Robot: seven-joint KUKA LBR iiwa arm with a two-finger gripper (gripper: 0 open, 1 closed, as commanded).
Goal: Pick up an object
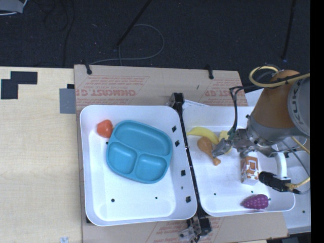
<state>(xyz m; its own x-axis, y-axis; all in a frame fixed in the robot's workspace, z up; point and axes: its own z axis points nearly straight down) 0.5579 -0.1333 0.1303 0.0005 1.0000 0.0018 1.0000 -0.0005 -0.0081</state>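
Observation:
My gripper hangs low in the right bin, reaching in from the right. Its tip is against the right side of an orange-brown, carrot-like piece; whether it grips that piece I cannot tell. A yellow banana lies just behind the piece, with a small yellow bit by the wrist. A white and orange carton stands to the right, under the arm. Purple grapes sit in the front right corner.
The left bin bears a blue divided plate and a red-orange fruit at its back left. A black divider runs between the bins. Cables trail from the arm on the right.

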